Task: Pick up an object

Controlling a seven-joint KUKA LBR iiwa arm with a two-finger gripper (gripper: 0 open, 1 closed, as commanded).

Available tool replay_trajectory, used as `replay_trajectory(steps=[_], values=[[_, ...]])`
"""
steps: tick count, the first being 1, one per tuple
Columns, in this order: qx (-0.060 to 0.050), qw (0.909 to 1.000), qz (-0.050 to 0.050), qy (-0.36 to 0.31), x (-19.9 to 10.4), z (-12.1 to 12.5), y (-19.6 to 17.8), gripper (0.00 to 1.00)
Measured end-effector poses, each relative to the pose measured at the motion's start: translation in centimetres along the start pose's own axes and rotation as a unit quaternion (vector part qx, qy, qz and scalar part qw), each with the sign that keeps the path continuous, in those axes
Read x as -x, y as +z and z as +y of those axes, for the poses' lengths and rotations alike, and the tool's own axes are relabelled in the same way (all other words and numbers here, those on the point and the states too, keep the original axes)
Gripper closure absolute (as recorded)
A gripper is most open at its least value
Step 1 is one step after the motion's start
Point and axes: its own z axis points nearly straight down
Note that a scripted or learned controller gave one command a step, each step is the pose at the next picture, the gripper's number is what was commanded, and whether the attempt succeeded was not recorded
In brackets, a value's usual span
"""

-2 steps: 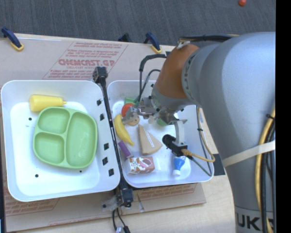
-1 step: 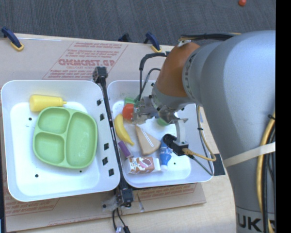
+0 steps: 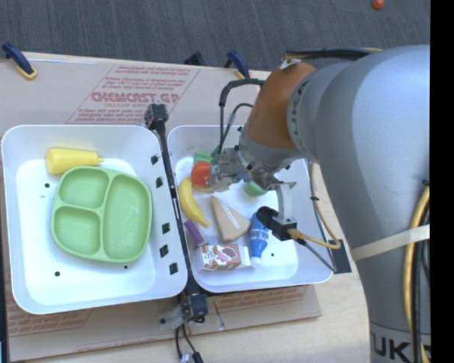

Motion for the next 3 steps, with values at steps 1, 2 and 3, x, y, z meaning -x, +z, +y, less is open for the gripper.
replay_trajectory(steps=[1, 2, 3], values=[[0.002, 1.0000, 0.001, 0.004, 0.0, -4.7, -10.7, 1.00], [0.001, 1.0000, 0.002, 0.003, -3.5, 2.3, -7.8, 1.00], [0.001, 1.0000, 0.001, 0.003, -3.5, 2.3, -7.9, 0.00]])
